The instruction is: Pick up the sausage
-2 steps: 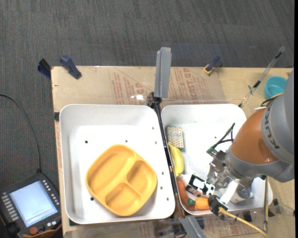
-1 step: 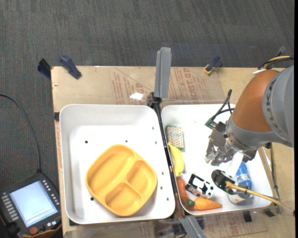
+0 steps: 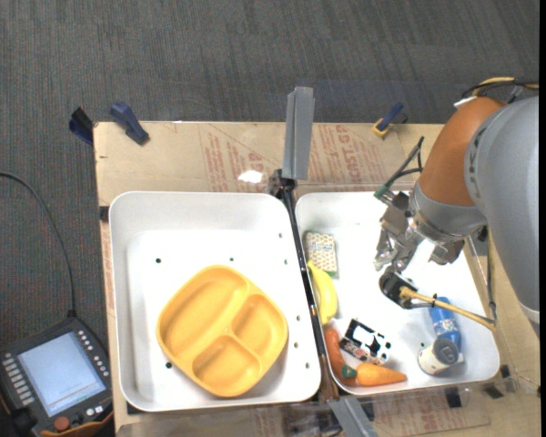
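Note:
The sausage (image 3: 333,345) is a short reddish piece lying along the left wall of the right bin (image 3: 359,209), near its front. My gripper (image 3: 391,257) hangs over the middle right of that bin, well behind and to the right of the sausage. It is open, with nothing between its fingers. The grey arm with its orange band comes in from the right above it.
Close around the sausage lie a banana (image 3: 324,293), a black-and-white block (image 3: 365,340) and a carrot (image 3: 379,375). A patterned pad (image 3: 321,251) and a blue bottle (image 3: 442,337) share that bin. The left bin (image 3: 136,217) holds a yellow divided plate (image 3: 223,330).

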You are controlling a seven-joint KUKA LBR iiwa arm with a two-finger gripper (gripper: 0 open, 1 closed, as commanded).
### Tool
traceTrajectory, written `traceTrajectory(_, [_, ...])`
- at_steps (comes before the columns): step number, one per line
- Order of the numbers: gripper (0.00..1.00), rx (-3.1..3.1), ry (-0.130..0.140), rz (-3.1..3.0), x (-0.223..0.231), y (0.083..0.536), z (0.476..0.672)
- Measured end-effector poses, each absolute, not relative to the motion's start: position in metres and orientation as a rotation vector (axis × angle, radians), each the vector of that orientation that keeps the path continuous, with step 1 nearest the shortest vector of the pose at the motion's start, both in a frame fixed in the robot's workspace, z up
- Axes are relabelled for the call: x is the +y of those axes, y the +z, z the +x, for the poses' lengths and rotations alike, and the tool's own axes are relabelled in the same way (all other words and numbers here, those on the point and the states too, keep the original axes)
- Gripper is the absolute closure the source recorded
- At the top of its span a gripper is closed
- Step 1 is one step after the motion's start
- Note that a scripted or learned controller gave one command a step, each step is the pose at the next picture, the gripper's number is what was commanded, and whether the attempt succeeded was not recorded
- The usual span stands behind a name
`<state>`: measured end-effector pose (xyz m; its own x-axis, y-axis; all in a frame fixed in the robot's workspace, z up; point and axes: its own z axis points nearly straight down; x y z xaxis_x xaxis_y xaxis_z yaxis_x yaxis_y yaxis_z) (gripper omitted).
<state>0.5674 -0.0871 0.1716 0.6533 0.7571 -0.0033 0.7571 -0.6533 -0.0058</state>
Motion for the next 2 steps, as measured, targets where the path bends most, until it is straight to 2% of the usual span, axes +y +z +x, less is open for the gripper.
traceTrajectory(1, [1.0, -1.575, 0.007, -2.712, -0.08, 0.086, 0.559])
traceTrajectory(2, [1.0, -1.707, 0.005, -2.633, -0.046, 0.186, 0.569])
